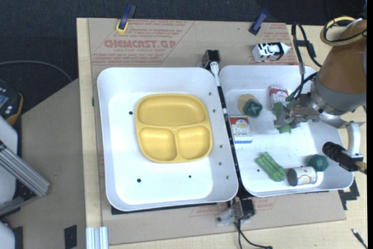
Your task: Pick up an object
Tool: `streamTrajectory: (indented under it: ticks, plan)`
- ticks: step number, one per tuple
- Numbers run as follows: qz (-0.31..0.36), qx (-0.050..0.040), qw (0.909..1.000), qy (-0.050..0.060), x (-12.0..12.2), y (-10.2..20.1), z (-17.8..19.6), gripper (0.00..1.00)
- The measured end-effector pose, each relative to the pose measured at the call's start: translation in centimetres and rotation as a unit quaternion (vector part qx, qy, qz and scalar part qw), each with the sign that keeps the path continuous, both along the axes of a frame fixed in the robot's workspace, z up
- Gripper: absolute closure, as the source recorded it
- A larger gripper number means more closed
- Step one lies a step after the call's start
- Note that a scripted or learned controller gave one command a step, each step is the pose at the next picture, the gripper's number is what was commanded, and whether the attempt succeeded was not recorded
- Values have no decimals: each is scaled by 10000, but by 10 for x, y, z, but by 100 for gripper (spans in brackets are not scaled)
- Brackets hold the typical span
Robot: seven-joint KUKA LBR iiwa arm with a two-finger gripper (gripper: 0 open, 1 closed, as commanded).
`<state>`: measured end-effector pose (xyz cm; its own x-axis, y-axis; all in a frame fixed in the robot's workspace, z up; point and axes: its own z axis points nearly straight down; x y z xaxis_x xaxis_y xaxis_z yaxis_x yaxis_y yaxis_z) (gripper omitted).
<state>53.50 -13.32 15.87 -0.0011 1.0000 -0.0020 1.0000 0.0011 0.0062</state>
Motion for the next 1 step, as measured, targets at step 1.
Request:
streamTrajectory:
  ticks: [1]
  plan:
    - [0, -1, 10000, 1, 0, 0, 43, 100]
